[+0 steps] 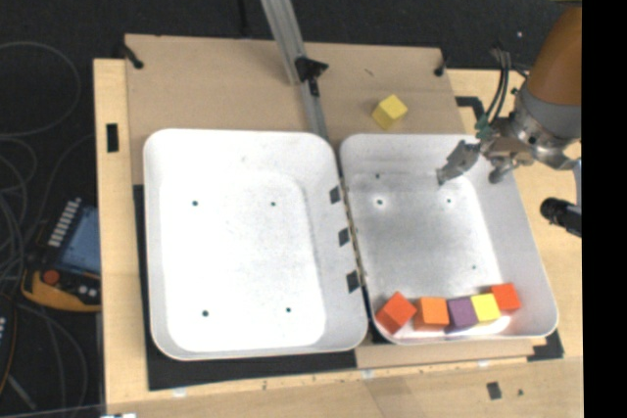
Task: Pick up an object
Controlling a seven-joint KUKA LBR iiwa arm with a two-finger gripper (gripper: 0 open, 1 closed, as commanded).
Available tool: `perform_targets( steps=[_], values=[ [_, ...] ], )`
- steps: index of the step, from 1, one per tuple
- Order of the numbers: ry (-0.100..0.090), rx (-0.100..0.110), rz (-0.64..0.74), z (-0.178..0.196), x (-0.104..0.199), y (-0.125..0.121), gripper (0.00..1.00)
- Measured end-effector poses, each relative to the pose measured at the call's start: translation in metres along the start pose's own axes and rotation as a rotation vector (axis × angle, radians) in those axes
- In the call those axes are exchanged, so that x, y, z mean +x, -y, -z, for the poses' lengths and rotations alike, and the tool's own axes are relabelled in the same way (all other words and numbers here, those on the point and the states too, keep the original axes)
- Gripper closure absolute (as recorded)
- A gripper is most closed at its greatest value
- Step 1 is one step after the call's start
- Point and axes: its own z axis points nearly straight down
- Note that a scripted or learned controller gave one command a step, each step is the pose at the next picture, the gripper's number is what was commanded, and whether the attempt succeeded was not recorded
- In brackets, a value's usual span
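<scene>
My gripper [476, 167] hangs over the far right part of the right bin [421, 230], open, with nothing between its fingers. A row of small blocks lies along that bin's near edge: a red-orange block [397, 310], an orange block [433, 310], a purple block [460, 311], a yellow block [486, 307] and another red-orange block [506, 297]. The gripper is well apart from that row. A separate yellow cube [389, 111] sits on the bench behind the right bin, to the gripper's left.
The left bin [245, 240] stands beside the right one. A grey metal post [279, 5] slants up from between the bins' far corners. Cables and a handheld pendant [69, 255] lie off the bench at the left.
</scene>
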Motion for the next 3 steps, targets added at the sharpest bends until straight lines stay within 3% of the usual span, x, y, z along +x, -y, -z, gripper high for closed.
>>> perform_targets(
  steps=[1, 2, 3],
  values=[
    [-0.005, 0.009, 0.0, -0.094, 0.052, 0.036, 0.0],
    [-0.002, -0.003, -0.008, -0.12, 0.087, 0.101, 0.0],
    [-0.001, -0.007, -0.001, -0.12, 0.071, 0.014, 0.0]
  ],
)
